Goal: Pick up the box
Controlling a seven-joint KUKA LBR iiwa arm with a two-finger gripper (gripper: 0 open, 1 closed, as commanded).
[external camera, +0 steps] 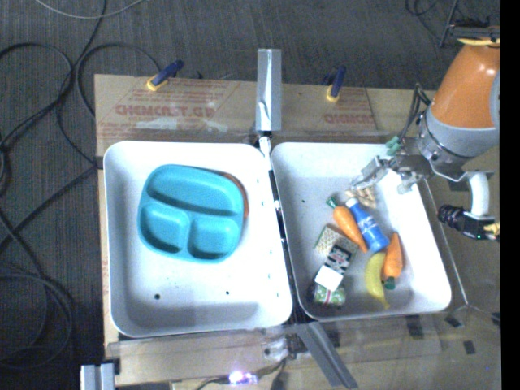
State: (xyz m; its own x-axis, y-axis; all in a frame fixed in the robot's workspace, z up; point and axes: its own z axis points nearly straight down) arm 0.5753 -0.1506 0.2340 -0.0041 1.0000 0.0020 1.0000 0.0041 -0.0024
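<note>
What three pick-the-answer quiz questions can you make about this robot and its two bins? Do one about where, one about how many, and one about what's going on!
1. Where is the blue tray?
A. left bin
B. right bin
C. on the floor

2. How many carrots are there?
A. one
B. two
C. four

3. What is the gripper doing?
A. hovering at the right bin's upper part
B. resting on the blue tray
C. parked outside both bins

Answers:
1. A, the tray lies in the left bin.
2. B, one carrot lies by the blue bottle, the other carrot by the banana.
3. A, it sits above the toy pile, away from the box.
</note>
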